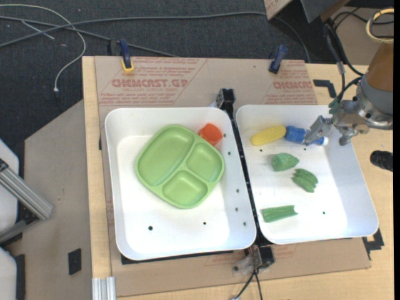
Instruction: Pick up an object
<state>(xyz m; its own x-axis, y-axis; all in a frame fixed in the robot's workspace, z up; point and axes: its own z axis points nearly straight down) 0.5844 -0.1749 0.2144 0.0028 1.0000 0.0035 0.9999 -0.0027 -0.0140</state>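
While gripper [326, 132] state unclear | blue object [295, 134] touches yellow corn [268, 135] | green pieces [285, 162] nearby

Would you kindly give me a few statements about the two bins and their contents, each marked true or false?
1. The green divided plate lies in the left bin. True.
2. The orange object sits in the right bin. False: it is in the left bin, beside the plate.
3. The yellow object lies next to a blue object. True.
4. The end effector hovers over the left bin. False: it is over the right bin's far side.
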